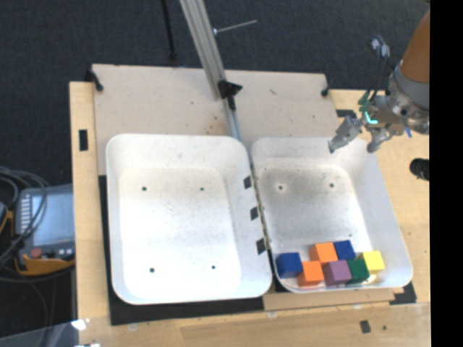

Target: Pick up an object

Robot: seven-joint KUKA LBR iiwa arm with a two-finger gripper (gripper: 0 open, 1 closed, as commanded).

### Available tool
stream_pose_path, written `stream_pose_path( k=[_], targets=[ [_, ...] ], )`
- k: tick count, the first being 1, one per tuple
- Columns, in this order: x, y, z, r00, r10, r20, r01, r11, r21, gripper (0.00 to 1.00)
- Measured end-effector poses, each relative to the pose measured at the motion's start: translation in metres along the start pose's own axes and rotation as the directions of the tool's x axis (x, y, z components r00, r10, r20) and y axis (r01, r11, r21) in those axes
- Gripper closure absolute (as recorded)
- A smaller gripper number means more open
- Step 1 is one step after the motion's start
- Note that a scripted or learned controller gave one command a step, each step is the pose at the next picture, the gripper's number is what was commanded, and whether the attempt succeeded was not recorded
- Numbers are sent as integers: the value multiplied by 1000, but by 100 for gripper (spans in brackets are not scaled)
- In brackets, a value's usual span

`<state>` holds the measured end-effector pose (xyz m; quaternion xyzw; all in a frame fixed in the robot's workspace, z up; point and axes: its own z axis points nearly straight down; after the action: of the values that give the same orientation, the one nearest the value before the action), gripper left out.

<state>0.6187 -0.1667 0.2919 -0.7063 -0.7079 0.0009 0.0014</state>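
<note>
pendant [43,226]: far left of the gripper, off the bench; grey box with screen, orange underside, cables. Any text on it too small to read.
left bin [181,219]: white, shallow, well left of and below the gripper in the view. No markings beyond small dark dots.
aluminium post [206,38]: up-left of the gripper, slanting down to the seam between bins.
right bin [329,201]: directly below-left of the gripper; the gripper hangs over its top right corner.
blocks: clustered at the bin's near edge, well apart from the gripper. Blue cube [289,264], orange cube [312,272], second orange [325,251], purple cube [337,272], second blue [344,249], green cube [358,269], yellow cube [373,260]. All touching or nearly. No labels.
gripper [359,137]: fingers spread apart, nothing between them.
writing: none legible anywhere.
</note>
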Motion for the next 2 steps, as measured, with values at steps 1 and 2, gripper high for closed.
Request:
stream_pose_path(
  k=[1,2],
  targets=[
    [0,1,-3,1000,-1,2,1,1000,-4,0],
    [-2,-3,40,1000,4,3,-4,1000,-1,0]
  ],
)
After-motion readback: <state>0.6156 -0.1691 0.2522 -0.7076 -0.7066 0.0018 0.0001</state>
